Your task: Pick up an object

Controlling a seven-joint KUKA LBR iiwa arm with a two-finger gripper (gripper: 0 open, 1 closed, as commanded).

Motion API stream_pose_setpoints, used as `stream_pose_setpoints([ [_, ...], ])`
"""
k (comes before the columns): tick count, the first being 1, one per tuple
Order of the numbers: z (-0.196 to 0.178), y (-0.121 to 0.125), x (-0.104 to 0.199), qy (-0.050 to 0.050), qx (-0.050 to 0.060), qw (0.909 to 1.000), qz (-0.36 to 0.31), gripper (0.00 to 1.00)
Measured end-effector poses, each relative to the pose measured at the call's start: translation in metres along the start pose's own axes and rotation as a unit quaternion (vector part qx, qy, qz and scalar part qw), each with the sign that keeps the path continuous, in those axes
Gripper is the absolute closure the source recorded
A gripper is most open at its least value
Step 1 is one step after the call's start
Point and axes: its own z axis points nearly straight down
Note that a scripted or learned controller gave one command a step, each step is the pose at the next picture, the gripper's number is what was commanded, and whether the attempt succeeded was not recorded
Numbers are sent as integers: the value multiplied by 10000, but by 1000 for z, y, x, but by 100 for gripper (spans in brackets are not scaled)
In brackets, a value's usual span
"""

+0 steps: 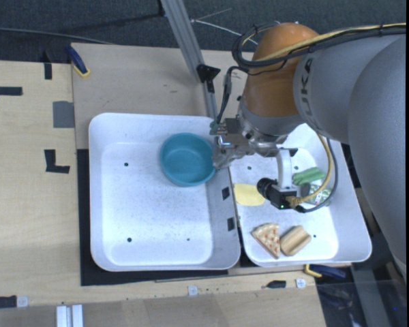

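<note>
1. Two shallow white bins sit side by side on a wooden table, the left bin larger than the right bin.
2. A black mat shows beneath the left bin.
3. Black tape marks dot the table's left side.
4. A grey metal pole slants above the bins.

Pale wooden bench under two white bins, side by side.
</note>
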Motion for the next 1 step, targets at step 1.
stream_pose_setpoints([
  [1, -7, -23, 51, 2, 2, 10000, -10, 100],
])
